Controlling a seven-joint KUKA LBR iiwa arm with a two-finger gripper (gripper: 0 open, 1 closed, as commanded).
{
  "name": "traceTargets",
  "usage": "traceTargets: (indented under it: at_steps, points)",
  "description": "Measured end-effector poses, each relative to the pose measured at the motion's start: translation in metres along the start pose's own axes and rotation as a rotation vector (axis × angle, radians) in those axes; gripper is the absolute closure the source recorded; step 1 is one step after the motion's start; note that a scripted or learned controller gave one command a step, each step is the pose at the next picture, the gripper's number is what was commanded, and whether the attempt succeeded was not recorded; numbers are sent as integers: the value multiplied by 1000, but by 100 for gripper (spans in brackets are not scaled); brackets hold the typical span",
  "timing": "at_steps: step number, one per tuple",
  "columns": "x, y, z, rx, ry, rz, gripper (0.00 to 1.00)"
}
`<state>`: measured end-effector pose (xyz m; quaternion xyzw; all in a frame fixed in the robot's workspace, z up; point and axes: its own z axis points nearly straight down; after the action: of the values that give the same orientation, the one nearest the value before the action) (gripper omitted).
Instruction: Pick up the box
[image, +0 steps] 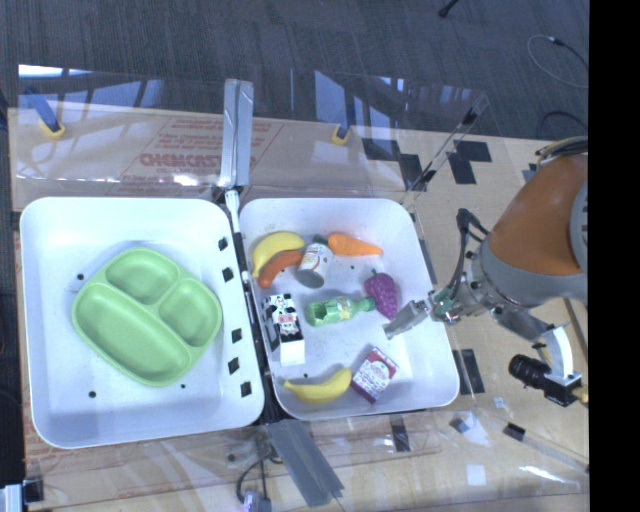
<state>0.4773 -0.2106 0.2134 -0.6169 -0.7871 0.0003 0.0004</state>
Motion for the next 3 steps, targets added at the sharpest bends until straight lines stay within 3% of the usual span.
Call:
traceTargets:
  at_steps: [1, 2, 3]
  points:
    - [30, 6, 115, 2, 1, -80, 0]
    - [-2, 6, 2, 0, 0, -17, 0]
    - [12, 2, 83, 3, 4, -317, 0]
